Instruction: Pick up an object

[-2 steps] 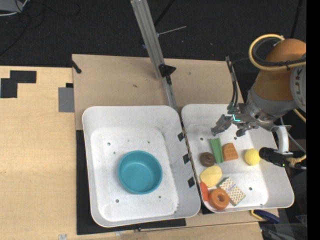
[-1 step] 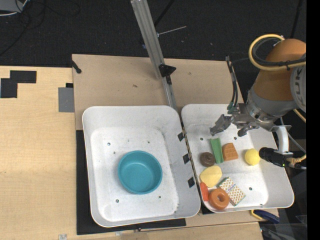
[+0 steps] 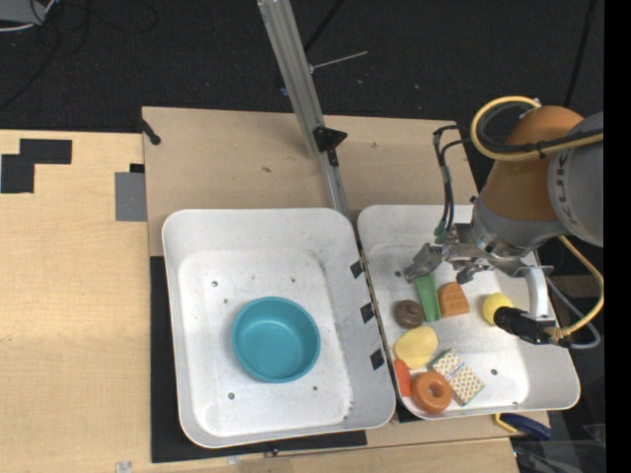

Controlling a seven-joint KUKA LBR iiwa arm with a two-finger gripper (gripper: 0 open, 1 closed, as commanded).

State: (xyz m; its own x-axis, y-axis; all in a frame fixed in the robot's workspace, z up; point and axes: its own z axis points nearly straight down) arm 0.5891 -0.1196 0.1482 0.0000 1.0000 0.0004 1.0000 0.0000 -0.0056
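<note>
My gripper (image 3: pixel 444 264) hangs over the back of the right bin (image 3: pixel 537 387), its fingers spread open with nothing between them. Just below the fingertips lie a green stick (image 3: pixel 426 298) and an orange block (image 3: pixel 454 300). A brown ring (image 3: pixel 409 313) sits left of the stick. Further forward are a pale yellow lump (image 3: pixel 416 344), an orange ring (image 3: pixel 432 391), a checkered packet (image 3: pixel 457 374) and a red piece (image 3: pixel 402 374). A yellow ball (image 3: pixel 494 307) lies to the right of the block.
The left bin (image 3: pixel 197 254) holds a teal bowl (image 3: pixel 276 338). A slanted metal bar (image 3: pixel 296 67) rises behind the bins. The grey arm with its orange band (image 3: pixel 532 180) and cables stands over the right bin's back right corner.
</note>
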